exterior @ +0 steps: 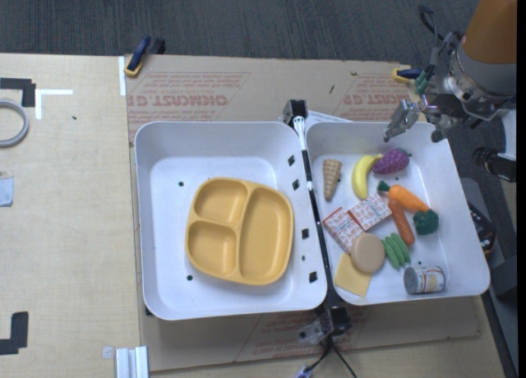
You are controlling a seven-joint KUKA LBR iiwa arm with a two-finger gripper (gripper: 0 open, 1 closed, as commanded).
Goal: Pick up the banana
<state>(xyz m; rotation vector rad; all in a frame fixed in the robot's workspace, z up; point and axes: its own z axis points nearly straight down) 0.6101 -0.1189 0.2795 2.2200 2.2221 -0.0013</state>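
The yellow banana (362,177) lies in the right bin (460,228), in its upper middle, curved and roughly upright in the view. Purple grapes (392,161) touch its right end. My gripper (418,125) hovers over the bin's far right corner, up and to the right of the banana and apart from it. Its fingers (400,122) are spread open with nothing between them.
Around the banana lie an ice-cream cone (330,177), carrots (402,206), broccoli (425,221), red-and-white packets (357,220), a round cookie (367,253), a cheese slice (353,277), green beans (397,250) and a can (424,279). The left bin (156,204) holds a yellow divided plate (240,230).
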